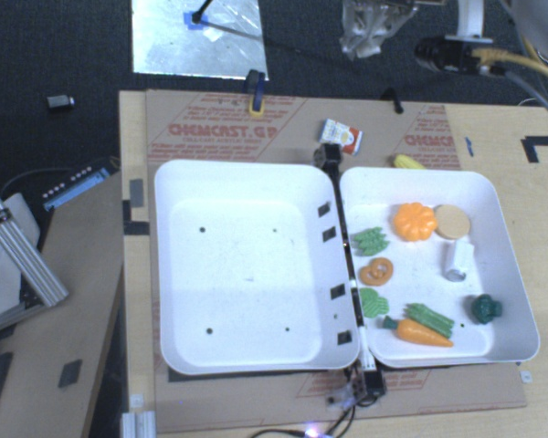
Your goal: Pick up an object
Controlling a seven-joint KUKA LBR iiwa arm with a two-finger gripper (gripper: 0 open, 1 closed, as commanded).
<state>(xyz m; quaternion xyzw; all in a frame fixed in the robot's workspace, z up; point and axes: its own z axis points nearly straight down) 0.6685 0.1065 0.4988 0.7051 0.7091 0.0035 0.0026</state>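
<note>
The right bin [502, 245] holds several toy foods: an orange pumpkin [414, 222], a tan disc [453, 221], a white cylinder [455, 261], a dark green broccoli [485, 309], a carrot [420, 333] with green beans [429, 317] beside it, a brown pretzel [376, 270] and two green leafy pieces [370, 241]. My gripper [365, 39] hangs high at the top of the view, beyond the bins' far edge and well apart from all of these. Nothing shows in it.
The left bin [242, 263] lies beside the right one. A yellow piece [407, 162] and a small red-and-white packet [341, 135] lie on the cardboard behind the bins. A blue-and-yellow clamp [255, 92] stands at the cardboard's far edge.
</note>
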